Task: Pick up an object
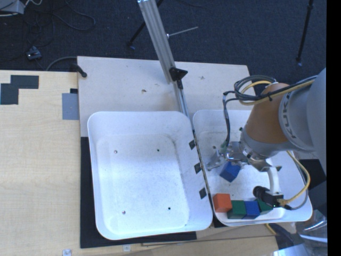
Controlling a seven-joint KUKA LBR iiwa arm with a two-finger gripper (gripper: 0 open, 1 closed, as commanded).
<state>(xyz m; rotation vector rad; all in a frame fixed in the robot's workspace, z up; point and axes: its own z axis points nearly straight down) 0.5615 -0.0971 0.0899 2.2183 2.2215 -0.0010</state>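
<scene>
Two shallow white bins sit side by side on the pale worktop (128, 84). The left bin (101, 196), in the lower middle of the frame, is smooth moulded plastic with rounded corners and a faintly speckled floor marked by a few small dark dots. The right bin (205, 124), at the lower right, is of the same make and holds four small blocks. Three of them stand in a row touching each other along its near wall: an orange cube (222, 202), a green block (238, 209) and a blue block (251, 208), all matte and sharp-edged. The fourth, a tilted blue cube (230, 172), stands on a corner near the middle of that bin, above the row and apart from it.

The grey arm (298, 116), with its orange band, enters from the right of the frame. The claw (226, 160), of bare metal, is directly above the tilted blue cube and seems to touch its top. Whether the claw is open, closed or gripping the cube cannot be told.
</scene>
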